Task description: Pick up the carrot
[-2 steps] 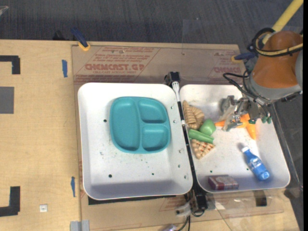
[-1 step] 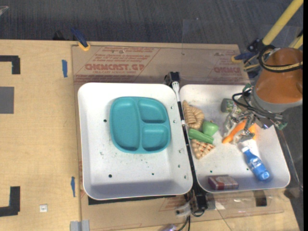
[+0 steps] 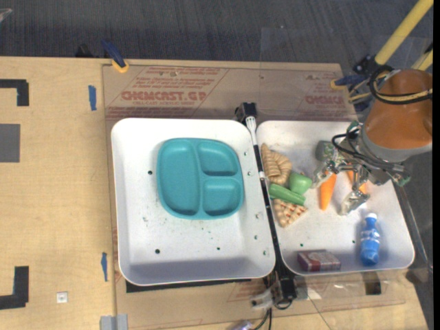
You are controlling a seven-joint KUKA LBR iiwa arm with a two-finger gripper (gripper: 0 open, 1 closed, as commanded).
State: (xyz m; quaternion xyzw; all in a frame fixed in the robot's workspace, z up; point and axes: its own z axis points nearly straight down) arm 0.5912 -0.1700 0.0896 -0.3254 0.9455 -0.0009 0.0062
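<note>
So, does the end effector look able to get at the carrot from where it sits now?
Probably yes. The end effector hangs in the right bin just beside the carrot, which lies in the open with nothing on top. The green toy sits apart on its far side, and the blue bottle lies nearer the front.

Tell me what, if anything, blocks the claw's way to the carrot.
Nothing visible does. The claw sits right beside the carrot in the right bin, with bare bin floor between them. The green toy lies on the carrot's far side.

Even, fairly bright light from overhead; the white bins (image 3: 130,184) show mild glare and cast only soft shadows. The picture is slightly soft, with small details blurred.
</note>
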